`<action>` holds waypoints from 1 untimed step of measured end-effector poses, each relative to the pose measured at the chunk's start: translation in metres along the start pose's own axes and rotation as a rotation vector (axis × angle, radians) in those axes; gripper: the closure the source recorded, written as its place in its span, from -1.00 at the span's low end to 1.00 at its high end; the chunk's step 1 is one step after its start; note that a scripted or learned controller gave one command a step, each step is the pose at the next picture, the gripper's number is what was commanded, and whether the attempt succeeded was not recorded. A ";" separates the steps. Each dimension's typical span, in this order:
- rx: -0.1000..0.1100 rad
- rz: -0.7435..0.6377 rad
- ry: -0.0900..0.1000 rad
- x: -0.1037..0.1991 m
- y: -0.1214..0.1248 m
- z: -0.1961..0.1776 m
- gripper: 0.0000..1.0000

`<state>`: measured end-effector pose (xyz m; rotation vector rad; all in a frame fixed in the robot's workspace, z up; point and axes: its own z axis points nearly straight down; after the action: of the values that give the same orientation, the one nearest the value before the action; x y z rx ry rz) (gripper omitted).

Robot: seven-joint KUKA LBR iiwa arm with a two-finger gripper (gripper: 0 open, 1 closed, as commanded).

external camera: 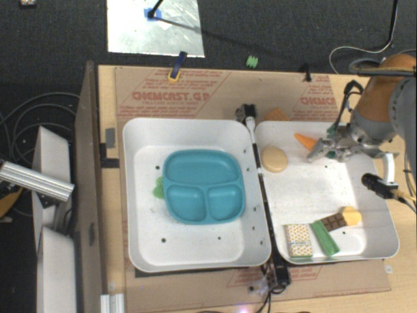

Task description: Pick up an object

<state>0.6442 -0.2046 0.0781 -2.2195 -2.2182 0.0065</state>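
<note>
Left bin (pixel 140 175): teal sectioned tray (pixel 203 186). Right bin (pixel 384 240): orange carrot (pixel 305 139) just beside gripper (pixel 324 150), round bun (pixel 274 159) near. Finger opening: cannot tell, nothing visibly held.

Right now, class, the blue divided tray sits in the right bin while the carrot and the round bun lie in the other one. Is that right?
Not quite. The camera view shows the blue tray in the left bin. The carrot and the round bun lie in the other one, the right bin.
</note>
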 end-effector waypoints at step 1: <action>0.016 -0.009 0.001 0.071 0.021 -0.004 -1.00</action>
<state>0.6649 -0.1337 0.0824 -2.2013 -2.2188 0.0233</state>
